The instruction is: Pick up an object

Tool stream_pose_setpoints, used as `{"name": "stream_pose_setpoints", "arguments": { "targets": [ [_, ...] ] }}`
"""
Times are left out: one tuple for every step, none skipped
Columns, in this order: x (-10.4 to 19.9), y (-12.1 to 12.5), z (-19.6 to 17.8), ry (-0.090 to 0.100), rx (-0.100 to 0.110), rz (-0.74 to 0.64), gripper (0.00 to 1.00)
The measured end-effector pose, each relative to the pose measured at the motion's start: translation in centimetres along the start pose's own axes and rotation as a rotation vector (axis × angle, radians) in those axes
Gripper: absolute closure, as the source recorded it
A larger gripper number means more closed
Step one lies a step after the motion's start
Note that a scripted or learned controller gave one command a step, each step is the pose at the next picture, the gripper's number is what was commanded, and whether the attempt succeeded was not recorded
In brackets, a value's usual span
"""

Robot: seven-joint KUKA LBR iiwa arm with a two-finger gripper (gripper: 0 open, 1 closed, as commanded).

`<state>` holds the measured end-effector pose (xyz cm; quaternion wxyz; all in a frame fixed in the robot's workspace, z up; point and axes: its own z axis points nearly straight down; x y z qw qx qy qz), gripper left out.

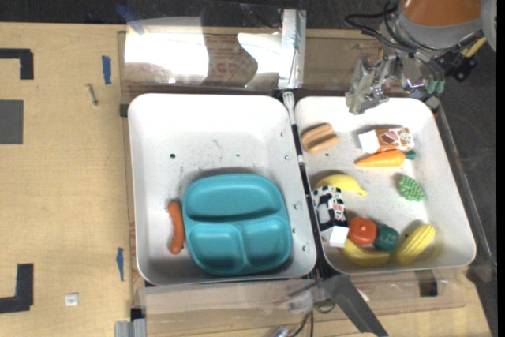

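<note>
Gripper [368,91] hangs over the far edge of the right bin [450,162], metal fingers [359,97] pointing down, and whether they are spread or pressed together I cannot tell; nothing shows between them. Just near of it lies a small bun-like sandwich [319,137]. To the right of that sits a white packet [386,140] with an orange carrot [381,159] touching its near side, and a green bumpy piece [409,188] further right. A banana [341,185] curves by the left wall, a black-and-white cow figure [330,207] just near it. At the near end crowd a tomato [362,231], a dark green piece [387,237] and a yellow corn cob [417,241]. Over in the left bin [158,130], a teal compartment tray [236,223] sits with an orange sausage [175,226] just beside its left edge.
</note>
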<state>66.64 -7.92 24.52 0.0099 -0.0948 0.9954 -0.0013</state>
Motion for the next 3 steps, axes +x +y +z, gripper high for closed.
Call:
{"name": "stream_pose_setpoints", "arguments": {
  "targets": [
    [-0.2,-0.8,-6.0,0.005,-0.001,0.09,1.0],
    [-0.2,1.3,2.4,0.022,-0.006,0.05,1.0],
    [-1.4,6.2,0.4,0.008,-0.004,0.006,1.0]
  ]
}}
